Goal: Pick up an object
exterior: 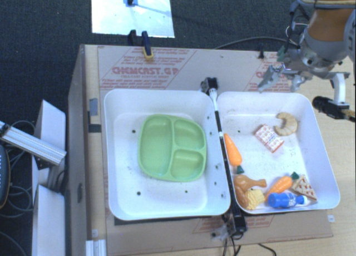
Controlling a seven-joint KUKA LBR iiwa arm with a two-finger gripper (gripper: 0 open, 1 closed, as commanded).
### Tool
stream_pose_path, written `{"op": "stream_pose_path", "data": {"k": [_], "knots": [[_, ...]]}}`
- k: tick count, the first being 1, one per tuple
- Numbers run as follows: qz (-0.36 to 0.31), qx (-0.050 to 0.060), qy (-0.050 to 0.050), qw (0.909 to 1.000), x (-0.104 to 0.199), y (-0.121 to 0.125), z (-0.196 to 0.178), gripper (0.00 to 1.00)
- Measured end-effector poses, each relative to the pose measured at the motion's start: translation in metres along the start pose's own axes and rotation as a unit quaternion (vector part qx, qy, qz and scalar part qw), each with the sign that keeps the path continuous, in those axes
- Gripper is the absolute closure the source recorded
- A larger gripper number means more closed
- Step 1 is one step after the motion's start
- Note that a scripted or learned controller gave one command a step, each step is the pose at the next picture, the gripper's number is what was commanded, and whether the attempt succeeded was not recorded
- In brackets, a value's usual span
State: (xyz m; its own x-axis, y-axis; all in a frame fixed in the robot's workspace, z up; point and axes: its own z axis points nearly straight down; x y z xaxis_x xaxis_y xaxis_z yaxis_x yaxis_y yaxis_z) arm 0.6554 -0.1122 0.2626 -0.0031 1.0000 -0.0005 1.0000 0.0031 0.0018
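My gripper hangs above the back rim of the right bin, its fingers spread open with nothing between them. In that bin lie a croissant, a red and white packet, a large carrot, a chicken drumstick, a corn cob, a small carrot, a blue bottle and a waffle wedge. The croissant is the nearest of these to the gripper, a short way in front of it.
The left bin holds a green divided plate. A black clamp sits at the back where the two bins meet. Cardboard lies under both bins.
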Motion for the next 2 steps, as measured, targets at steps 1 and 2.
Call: {"op": "stream_pose_path", "data": {"k": [1,2], "knots": [[0.001,0.001,0.0,1.0,-0.022,-0.028,0.119,0.0],[0.001,0.001,0.0,1.0,-0.031,-0.043,0.15,0.0]]}}
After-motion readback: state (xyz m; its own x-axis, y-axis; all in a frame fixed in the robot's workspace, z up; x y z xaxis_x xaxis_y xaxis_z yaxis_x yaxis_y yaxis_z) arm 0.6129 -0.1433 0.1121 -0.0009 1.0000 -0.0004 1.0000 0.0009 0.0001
